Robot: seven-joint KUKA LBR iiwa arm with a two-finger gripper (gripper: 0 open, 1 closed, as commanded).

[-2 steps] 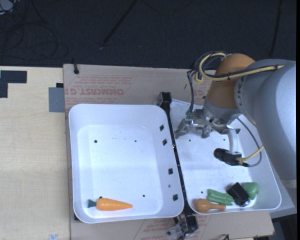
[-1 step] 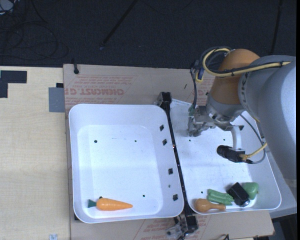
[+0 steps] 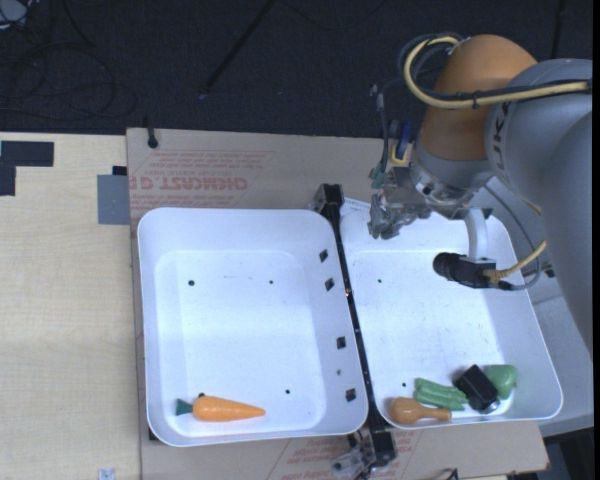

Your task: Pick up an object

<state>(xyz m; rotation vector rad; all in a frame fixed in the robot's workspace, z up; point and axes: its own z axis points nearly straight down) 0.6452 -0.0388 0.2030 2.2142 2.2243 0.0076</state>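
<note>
I see the gripper over the right bin's far-left corner. Can't tell its state. Toy pile lies well apart, near edge.

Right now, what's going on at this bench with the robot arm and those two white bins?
A grey robot arm reaches in from the right, its end effector hovering over the far edge of the right bin with nothing visibly held. The things to pick lie at the near side: an orange carrot in the left bin, and in the right bin a green vegetable, a black block and a tan gourd-shaped piece. No pick has happened yet.
</note>
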